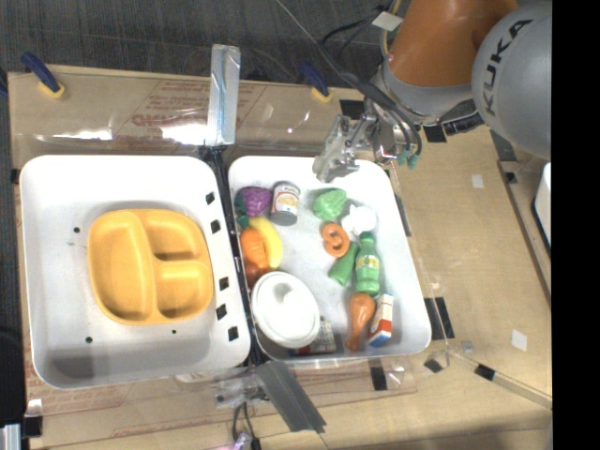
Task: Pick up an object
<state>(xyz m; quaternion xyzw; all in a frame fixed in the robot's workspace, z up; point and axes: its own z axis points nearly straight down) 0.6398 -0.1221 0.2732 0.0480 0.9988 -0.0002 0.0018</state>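
Camera view looks down on a worktop (469, 242) with two white bins side by side. Left bin (47, 279) holds a yellow tray (150, 262) with several compartments. Right bin (398, 251) is crowded with toy food and small items: a purple piece (254, 201) and a small can (285, 202) near the back wall, a green piece (329, 203) beside them, a small white piece (360, 219) just right of that, and an orange ring (335, 239) below it. A banana (268, 238) lies by an orange piece (252, 251) along the left wall. A green bottle (367, 264) lies near the middle right, with a green wedge (342, 268) touching its left side. A white bowl (285, 307) sits at the front left, and a carrot (361, 315) and a small carton (382, 321) lie at the front right.

The arm (469, 36) reaches in from the right, its orange band above the wrist. The end effector (337, 157) hangs over the back rim of the right bin, above and a little behind the green piece and the can. Nothing shows between its fingers; whether they are spread or closed I cannot tell, as the metal parts blur together against the bin edge.
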